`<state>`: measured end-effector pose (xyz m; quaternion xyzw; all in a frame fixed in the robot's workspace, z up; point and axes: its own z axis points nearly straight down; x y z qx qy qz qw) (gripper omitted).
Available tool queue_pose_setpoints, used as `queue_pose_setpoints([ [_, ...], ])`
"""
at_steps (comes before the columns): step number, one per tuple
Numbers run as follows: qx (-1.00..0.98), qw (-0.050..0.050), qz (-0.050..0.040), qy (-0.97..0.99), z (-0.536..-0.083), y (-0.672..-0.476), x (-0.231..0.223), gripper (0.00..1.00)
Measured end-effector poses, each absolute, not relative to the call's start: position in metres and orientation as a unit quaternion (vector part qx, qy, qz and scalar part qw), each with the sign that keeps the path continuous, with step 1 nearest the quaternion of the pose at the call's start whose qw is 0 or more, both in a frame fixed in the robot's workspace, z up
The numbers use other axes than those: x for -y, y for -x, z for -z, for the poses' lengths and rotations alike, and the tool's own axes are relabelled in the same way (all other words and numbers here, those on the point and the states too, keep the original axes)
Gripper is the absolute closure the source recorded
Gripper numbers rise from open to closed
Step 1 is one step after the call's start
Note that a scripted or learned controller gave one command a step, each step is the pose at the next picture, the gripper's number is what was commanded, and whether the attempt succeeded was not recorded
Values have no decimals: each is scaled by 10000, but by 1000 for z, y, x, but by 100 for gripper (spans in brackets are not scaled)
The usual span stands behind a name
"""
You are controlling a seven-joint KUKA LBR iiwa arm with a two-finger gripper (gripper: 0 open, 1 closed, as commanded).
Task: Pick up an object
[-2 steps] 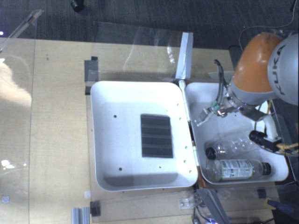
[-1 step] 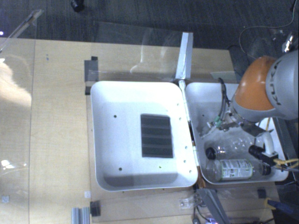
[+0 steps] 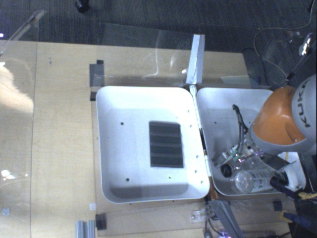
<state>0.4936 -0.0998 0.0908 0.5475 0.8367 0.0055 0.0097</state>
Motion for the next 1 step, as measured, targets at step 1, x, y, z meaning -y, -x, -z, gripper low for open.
queue_pose_setpoints([
  [1, -7891, 59, -39, -6142, -90, -516, 93, 0],
])
